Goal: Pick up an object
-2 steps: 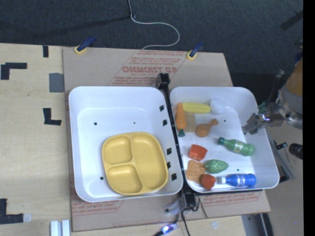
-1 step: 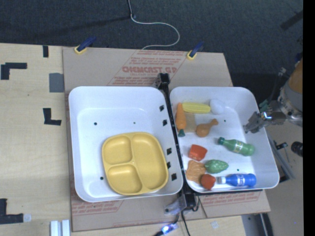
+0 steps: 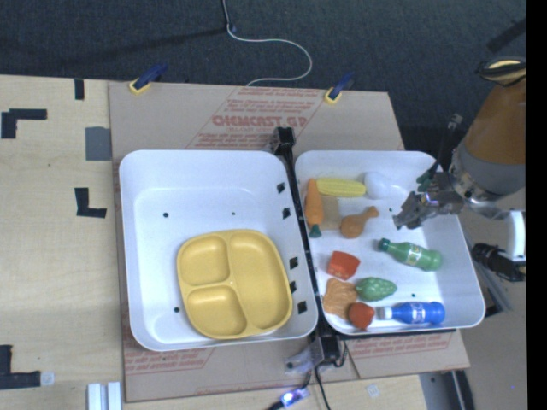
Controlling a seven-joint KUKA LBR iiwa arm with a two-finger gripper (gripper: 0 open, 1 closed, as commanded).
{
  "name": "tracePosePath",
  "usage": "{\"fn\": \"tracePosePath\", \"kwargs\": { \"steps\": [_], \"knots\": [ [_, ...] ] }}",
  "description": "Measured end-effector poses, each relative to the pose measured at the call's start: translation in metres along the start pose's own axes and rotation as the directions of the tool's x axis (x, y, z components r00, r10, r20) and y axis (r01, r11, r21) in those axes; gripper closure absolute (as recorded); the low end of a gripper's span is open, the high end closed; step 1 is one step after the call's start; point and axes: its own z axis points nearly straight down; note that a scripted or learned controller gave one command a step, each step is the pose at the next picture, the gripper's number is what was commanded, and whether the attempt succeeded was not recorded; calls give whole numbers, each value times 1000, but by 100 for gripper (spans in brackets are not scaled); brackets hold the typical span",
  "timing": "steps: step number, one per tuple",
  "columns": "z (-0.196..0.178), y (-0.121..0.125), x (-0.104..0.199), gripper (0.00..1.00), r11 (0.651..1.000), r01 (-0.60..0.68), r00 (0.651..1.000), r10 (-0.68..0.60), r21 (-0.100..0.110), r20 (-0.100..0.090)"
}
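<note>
Right bin (image 3: 453, 254): glossy green bottle (image 3: 411, 254) lies just below the hand (image 3: 410, 213), grip unclear.

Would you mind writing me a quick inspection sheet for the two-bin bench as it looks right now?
Surface: cardboard sheet on a wooden bench, bearing the left bin and right bin side by side.
Job's things: in the right bin, a corn cob, carrot, drumstick, green bottle, blue bottle, red piece, green leafy piece, plus other small toy foods.
Clutter: yellow divided plate in the left bin.
Grippers: gripper over the right bin's upper right, near the green bottle; nothing seen between its fingers.
Cables: white cable behind the bench.
Surroundings: dark carpet.
</note>
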Motion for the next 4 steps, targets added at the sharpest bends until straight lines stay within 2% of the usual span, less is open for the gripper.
{"fn": "tracePosePath", "kwargs": {
  "steps": [1,2,3,4],
  "knots": [
    [-2,15,45,100,1000,0,1000,0,0,0],
    [-13,18,108,100,1000,2,1000,-2,-1,-1],
    [-18,16,117,100,1000,-3,1000,3,0,0],
    [1,15,113,100,1000,-5,1000,5,2,2]
  ]
}}
